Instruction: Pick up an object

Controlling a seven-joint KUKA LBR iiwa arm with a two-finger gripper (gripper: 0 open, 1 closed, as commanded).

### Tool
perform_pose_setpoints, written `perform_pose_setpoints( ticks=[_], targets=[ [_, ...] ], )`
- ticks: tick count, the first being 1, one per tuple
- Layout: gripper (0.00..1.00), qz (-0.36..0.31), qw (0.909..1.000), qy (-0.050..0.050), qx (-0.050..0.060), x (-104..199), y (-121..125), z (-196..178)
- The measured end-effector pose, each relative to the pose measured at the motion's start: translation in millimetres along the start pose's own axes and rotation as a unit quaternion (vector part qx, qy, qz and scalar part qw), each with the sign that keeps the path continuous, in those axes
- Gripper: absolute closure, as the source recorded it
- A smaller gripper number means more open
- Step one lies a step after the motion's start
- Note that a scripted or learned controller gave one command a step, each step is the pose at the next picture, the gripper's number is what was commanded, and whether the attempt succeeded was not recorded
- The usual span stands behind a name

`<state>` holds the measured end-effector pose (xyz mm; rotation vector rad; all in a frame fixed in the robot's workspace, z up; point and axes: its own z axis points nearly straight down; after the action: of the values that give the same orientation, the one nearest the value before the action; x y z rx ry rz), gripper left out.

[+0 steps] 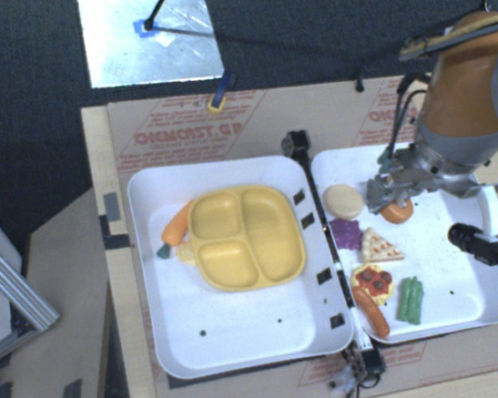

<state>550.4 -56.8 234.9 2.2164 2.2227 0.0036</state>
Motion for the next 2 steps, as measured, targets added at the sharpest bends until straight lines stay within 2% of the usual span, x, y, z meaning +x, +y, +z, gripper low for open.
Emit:
perform_pose_setpoints(
  ticks=[1,2],
  targets=[
    [1.0,-0.001,1.0,0.0,0.001,5,2,2],
    [1.0,0.001,1.0,0.0,0.002,6,-10,5]
  ],
)
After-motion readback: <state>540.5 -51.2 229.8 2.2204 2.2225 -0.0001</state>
